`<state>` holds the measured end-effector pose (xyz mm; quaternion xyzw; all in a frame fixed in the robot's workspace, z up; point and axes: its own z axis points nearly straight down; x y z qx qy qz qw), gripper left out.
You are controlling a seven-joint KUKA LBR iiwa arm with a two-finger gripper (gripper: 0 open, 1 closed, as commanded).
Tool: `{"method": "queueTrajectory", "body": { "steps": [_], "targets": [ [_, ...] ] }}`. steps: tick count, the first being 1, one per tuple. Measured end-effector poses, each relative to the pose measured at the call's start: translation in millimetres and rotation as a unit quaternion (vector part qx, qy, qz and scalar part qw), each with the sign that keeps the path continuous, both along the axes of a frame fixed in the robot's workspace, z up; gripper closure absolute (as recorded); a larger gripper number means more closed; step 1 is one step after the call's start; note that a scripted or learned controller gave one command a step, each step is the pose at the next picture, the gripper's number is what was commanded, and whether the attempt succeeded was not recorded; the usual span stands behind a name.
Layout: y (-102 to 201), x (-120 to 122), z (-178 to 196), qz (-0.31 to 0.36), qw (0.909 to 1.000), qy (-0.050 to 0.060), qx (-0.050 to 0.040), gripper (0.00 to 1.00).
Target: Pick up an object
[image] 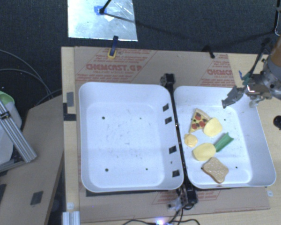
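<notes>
The right bin [253, 139] holds several toy foods. A pizza slice [199, 119] lies beside a yellow round piece [213, 127]. Below them are a small yellow piece [190, 140], a yellow oval [204, 151], a green piece [223, 142] and a bread slice [216, 169]. My gripper [240, 102] hangs over the far right part of this bin, up and to the right of the pizza slice. Its fingers are apart and open, with nothing between them.
The left bin [126, 135] sits beside the right one, joined by a black divider with clips [171, 121]. Both rest on a cardboard sheet [145, 62]. A metal plate [102, 13] lies beyond the bench. A black cable [187, 32] runs across the back.
</notes>
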<state>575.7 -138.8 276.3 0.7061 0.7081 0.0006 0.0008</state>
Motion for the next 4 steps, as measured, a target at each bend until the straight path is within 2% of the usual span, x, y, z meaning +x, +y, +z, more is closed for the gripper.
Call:
{"method": "queueTrajectory", "body": {
  "steps": [1,2,3,4],
  "targets": [
    [62,-44,-71,0.003,1.0,0.005,0.0023,0.0],
    [21,8,-145,-0.001,1.0,0.0,-0.0007,0.0],
    [0,25,-189,-0.001,1.0,-0.001,0.0004,0.0],
    [128,25,-85,0.007,1.0,-0.005,0.0024,0.0]
  ]
}}
